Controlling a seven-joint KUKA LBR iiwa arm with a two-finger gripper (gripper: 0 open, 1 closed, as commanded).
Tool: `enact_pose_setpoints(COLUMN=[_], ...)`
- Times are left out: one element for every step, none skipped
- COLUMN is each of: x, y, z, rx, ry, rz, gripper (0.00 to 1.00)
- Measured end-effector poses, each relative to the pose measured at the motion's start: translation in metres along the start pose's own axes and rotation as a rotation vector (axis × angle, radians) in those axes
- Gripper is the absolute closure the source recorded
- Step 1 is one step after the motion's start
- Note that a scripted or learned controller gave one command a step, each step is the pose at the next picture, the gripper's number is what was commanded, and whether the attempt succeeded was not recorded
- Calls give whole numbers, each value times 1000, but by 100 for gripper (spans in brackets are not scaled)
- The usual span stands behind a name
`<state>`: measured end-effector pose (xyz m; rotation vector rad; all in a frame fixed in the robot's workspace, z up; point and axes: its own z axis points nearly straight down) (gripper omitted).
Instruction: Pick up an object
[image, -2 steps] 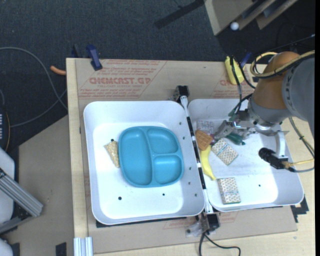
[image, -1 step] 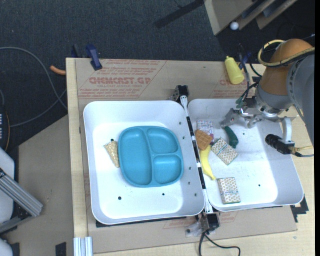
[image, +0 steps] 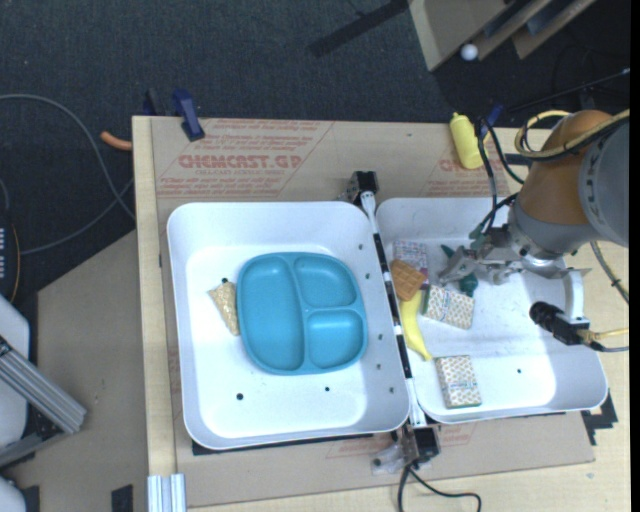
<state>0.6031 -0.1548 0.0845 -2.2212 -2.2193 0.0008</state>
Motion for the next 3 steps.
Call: enact_pose_setpoints(x=[0,39,119], y=[1,22,-19], z=[-10,0,-101], rx=[-2,-1,-3], ry=[0,0,0], rz=[0,-2,-2], gripper=[100,100,100])
